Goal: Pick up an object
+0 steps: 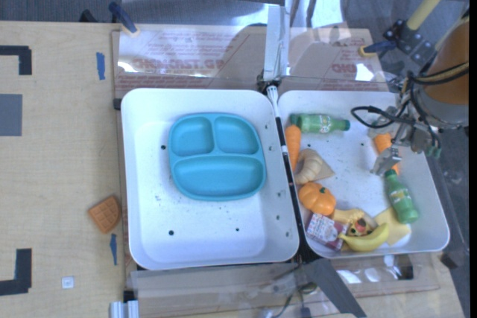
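Over the right-hand shallow white bin (436,223), near its far right side, hangs the two-finger gripper (387,160) of the grey arm (447,78) with its orange band. Whether it is released or clenched cannot be told at this size. A small orange piece (382,142) shows right at the gripper, but it is not clear that anything is grasped.

Just below the gripper lies a green plastic bottle (401,197), tilted, on the bin floor. Further toward the near edge sits a yellow toy banana (373,237), touching a small red-and-white packet (323,229) and other small yellow pieces too jumbled to name. Beside these, toward the bin's left wall, rests a round orange toy pumpkin (318,198), with a beige cone-shaped item (313,167) just above it and an orange toy carrot (293,145) along the wall. A second green bottle (319,123) lies on its side near the far edge.

Next door, the left-hand white bin (149,234) holds a light blue divided plastic plate (217,156). Outside the bins, on the wooden bench (52,160), lies a small brown waffle-like square (105,213).
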